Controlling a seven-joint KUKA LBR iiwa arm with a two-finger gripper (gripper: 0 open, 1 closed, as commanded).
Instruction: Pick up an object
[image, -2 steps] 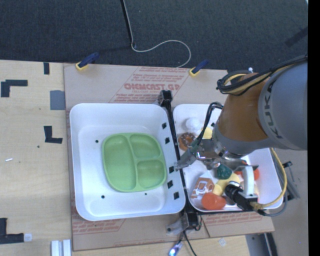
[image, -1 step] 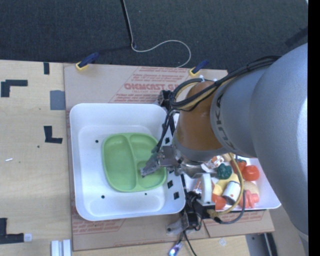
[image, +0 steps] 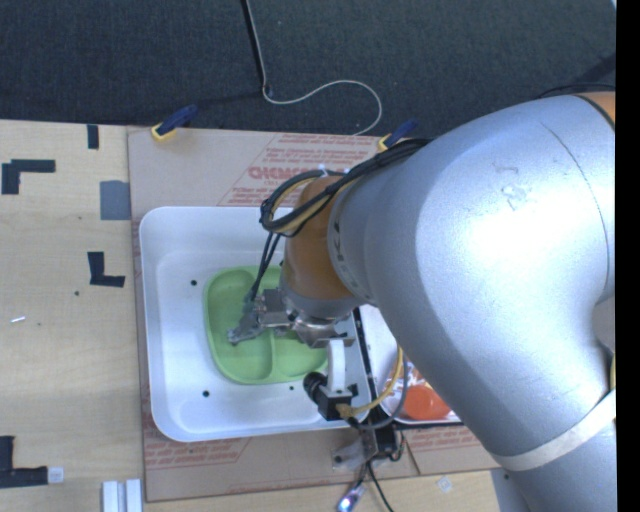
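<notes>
The arm sets the tool low over the green dish in the left bin. You are at the grasp step. Tool state: cannot tell. Next, confirm grip before lifting.

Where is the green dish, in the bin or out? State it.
In. The green dish lies flat on the floor of the left white bin, inside its walls, with the gripper down over it and the arm covering its right part.
</notes>
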